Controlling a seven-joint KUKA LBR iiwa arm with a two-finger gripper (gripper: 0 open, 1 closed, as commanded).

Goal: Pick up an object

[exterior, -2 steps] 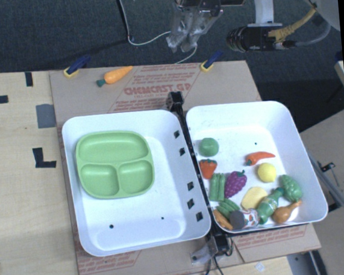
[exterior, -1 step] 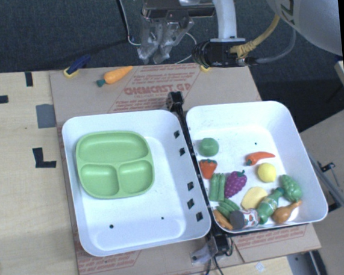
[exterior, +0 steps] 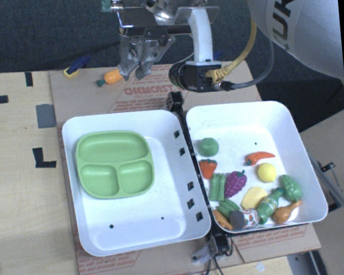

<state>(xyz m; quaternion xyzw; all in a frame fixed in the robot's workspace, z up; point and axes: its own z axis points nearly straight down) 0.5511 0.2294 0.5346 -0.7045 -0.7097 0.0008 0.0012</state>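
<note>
My gripper (exterior: 135, 69) hangs high over the cardboard behind the bins, above the left bin's far right corner. A small orange toy carrot (exterior: 112, 77) with a green top sits just left of the gripper's tip; whether it is gripped or lying on the cardboard is unclear. The right bin (exterior: 282, 114) holds several toy foods: a green round one (exterior: 208, 146), a red chilli (exterior: 259, 156), a yellow lemon (exterior: 266, 171), purple grapes (exterior: 235, 183), a strawberry (exterior: 207, 168) and green vegetables (exterior: 217, 187). The left bin (exterior: 132, 228) holds a green divided plate (exterior: 114, 164).
A blue and yellow object (exterior: 78, 64) lies on the bench beyond the cardboard's far left corner. Black clips (exterior: 186, 162) line the seam between the two bins. Most of the toys crowd the right bin's near half.
</note>
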